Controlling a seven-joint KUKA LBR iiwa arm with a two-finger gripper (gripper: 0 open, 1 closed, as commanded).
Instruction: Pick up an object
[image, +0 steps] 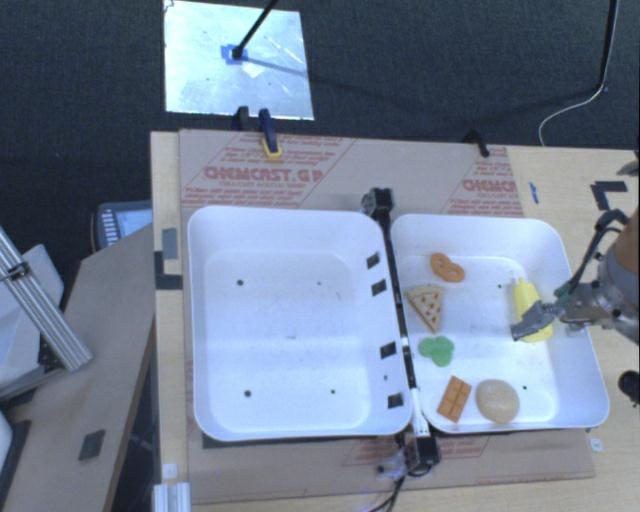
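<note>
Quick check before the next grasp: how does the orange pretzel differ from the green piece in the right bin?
The orange pretzel is a looped twist with holes; the green piece is a solid lobed blob. The pretzel lies toward the far end of the right bin; the green piece sits nearer, close to the divider wall, with the wedge-shaped slice between them. Both are small, lie flat on the bin floor, and are apart from the gripper.

White bins (290, 225), orange pretzel (447, 267), green toy (436, 349), yellow toy (525, 296), beige ball (497, 400)
</note>
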